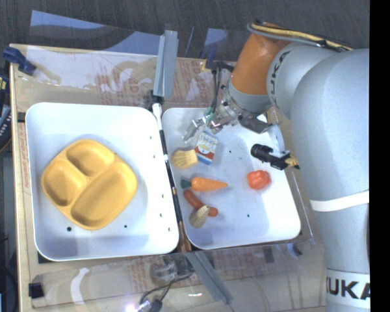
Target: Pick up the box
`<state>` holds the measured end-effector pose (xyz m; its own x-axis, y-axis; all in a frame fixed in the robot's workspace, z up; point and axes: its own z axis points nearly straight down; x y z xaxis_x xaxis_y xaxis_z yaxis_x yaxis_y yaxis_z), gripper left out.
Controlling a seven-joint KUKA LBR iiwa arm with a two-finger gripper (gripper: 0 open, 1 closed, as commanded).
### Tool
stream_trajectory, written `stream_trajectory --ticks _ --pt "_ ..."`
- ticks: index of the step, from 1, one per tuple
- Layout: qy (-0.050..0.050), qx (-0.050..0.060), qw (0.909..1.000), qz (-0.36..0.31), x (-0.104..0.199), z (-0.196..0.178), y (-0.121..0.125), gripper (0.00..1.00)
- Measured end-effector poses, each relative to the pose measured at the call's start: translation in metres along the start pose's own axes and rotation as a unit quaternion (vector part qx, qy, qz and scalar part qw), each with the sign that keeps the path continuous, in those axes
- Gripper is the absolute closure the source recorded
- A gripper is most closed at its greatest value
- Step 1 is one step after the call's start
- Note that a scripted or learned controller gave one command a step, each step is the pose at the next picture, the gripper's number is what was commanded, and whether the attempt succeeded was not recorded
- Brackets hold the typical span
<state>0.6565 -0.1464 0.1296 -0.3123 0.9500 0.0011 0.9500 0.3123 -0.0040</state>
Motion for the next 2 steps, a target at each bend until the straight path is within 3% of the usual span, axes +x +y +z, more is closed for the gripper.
stream_trajectory --ticks 1,2 --pt "-0.003 -0.006 1.0000 -0.003 -0.011 0.033 -0.025 0.00" --pt "-0.005 -0.007 1.0000 -0.005 -0.012 0.021 -0.024 1.00"
